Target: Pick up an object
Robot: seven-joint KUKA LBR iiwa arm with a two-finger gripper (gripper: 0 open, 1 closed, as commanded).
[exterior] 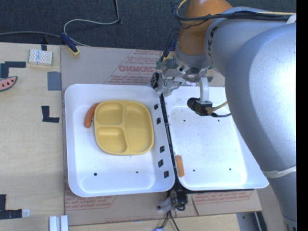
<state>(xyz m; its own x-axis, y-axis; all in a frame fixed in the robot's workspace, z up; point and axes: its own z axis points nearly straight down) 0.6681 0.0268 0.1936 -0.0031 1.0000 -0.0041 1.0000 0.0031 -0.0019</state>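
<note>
A yellow divided plate [124, 127] lies in the left bin [79, 177]. An orange sausage-shaped piece [89, 115] rests against the plate's left rim. A second small orange piece [179, 165] lies in the right bin [211, 153], close to the divider near the front. My gripper [162, 83] hangs over the far end of the divider between the two bins, well away from both orange pieces. From this angle the wrist hides its tips.
The grey arm [255, 81] covers the right bin's right side and far corner. A black fitting with a cable [199, 105] hangs below the wrist over the right bin. Cardboard [120, 66] lies under the bins, and loose cables [91, 23] trail behind them.
</note>
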